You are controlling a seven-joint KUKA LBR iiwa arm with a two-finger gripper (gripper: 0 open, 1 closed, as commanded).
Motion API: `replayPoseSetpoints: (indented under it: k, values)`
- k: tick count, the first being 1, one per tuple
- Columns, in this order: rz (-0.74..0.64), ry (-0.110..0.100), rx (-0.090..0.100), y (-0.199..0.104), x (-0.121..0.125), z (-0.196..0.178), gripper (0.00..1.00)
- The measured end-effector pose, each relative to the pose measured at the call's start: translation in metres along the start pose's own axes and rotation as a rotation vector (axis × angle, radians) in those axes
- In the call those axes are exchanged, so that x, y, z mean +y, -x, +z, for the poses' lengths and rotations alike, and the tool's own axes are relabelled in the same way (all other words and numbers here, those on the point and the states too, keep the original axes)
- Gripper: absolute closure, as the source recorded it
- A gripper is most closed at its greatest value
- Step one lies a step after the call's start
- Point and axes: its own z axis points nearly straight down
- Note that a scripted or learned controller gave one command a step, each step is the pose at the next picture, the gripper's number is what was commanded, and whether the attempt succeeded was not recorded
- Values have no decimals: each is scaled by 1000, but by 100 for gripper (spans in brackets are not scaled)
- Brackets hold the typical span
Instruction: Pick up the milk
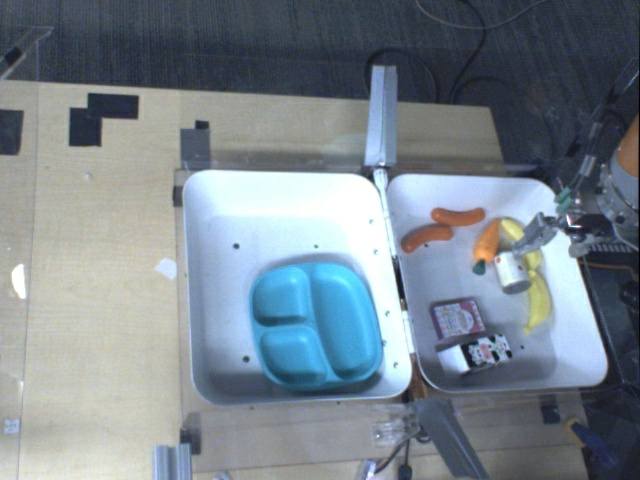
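Milk [478,353] lies on its side in the lower part of the right bin [590,353], a small carton with black-and-white patches, near the bin's bottom wall. Just above it, close but apart, sits a dark red packet [457,317]. Higher in the same bin are two orange sausages [445,225], one above the other, toward the bin's upper left. To their right a carrot [487,241] stands tilted, touching or nearly touching a small grey can [511,271] below it. A banana [538,293] curves down the bin's right side, beside the can. The gripper [548,226] comes in from the right edge of the frame, over the upper right of this bin, its tip just above the banana's top end and near the carrot; from where I stand I cannot tell how its tip is set, and nothing is seen held by it. It is well apart from the milk. The left bin [215,218] holds a blue tray [315,323] with three compartments, in its lower middle.
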Motion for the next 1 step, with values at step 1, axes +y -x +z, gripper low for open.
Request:
replayPoseSetpoints:
  k: [1]
  values:
    - [98, -1, 0, -20, -45, 96, 0]
